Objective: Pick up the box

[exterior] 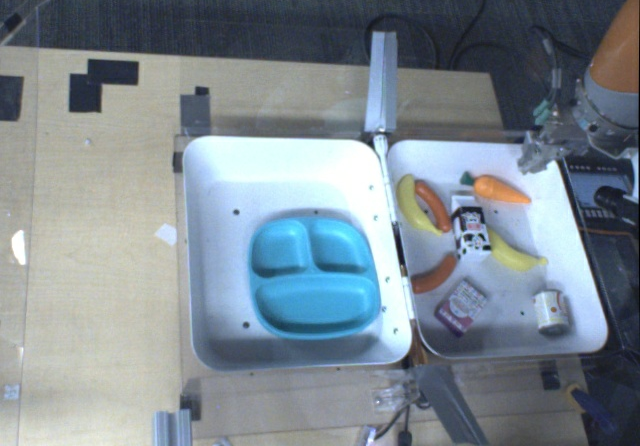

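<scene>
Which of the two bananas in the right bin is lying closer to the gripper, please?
The banana below the carrot, right of the black-and-white box, is closer to the gripper. The other banana lies against the bin's left wall, beside a sausage.

A pale wooden tabletop (100, 234) carries two shallow white bins side by side: the right bin (585, 264) lies just below the tool (537, 156), the left bin (200, 254) well off to its left, their rims touching.
</scene>
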Motion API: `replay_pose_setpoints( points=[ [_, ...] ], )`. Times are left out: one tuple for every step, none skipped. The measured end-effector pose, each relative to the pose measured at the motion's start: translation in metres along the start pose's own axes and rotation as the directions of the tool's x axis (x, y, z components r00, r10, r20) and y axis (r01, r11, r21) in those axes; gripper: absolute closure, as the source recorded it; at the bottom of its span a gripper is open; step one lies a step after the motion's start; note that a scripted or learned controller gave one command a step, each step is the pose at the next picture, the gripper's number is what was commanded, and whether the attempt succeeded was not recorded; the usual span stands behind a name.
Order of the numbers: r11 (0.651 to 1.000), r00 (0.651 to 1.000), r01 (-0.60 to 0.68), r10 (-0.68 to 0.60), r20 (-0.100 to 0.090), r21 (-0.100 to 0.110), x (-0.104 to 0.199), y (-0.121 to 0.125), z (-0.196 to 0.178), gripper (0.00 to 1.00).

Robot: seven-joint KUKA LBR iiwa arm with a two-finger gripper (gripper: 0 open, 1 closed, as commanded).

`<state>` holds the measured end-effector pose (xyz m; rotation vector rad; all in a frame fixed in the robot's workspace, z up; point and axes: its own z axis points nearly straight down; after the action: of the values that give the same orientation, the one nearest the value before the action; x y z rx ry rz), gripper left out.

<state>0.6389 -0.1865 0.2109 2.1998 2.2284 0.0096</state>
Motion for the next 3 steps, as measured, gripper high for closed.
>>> replay_pose_setpoints(
  points=[
    [0.976, 0.976, -0.216, 0.216, -0.001, 0.009, 0.083, 0.027, 0.071, 1.0],
    [0.973, 0.973, -0.229, 0.229, -0.001, 0.005, 0.114, 0.033, -0.014, 1.0],
    [1.0, 1.0, 0.002, -0.002, -0.004, 0.008, 0.218, 0.033, 0.025, 1.0]
  ],
)
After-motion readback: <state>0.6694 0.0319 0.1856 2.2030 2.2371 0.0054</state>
